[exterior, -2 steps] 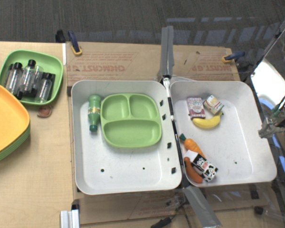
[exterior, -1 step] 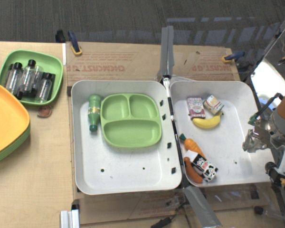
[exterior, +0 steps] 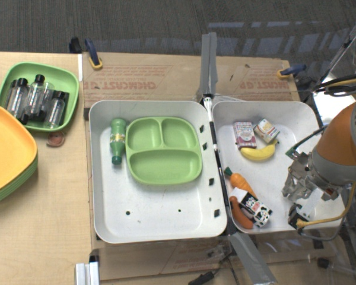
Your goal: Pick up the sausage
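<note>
Down at the near edge of the right bin (exterior: pixel 308 113), the sausage (exterior: pixel 240 214) lies against the bin's left wall, a reddish-brown link with a small black-and-white cow toy (exterior: pixel 254 209) resting on its right side. Its long axis runs roughly from 11 o'clock to 5 o'clock. Just past it, touching its far end, sits a carrot (exterior: pixel 240 181) on much the same line.

Across the bin floor, the jaws (exterior: pixel 298 186) hang low over the right-hand part, pointing down. From here I cannot tell how wide they stand; the metal fingers blur together. Nothing shows between them.

So the key line: the sausage lies at about 8 o'clock from the jaws, near but clearly apart, with bare white floor between. My read is the jaws must travel left and slightly nearer, then close across the short width, and the cow toy crowding that side could spoil the grip.

Farther back, a banana (exterior: pixel 258 153), then two small cartons (exterior: pixel 244 132) beyond it. In the left bin (exterior: pixel 101 177), a green plate (exterior: pixel 164 150) and a green bottle (exterior: pixel 117 140).
</note>
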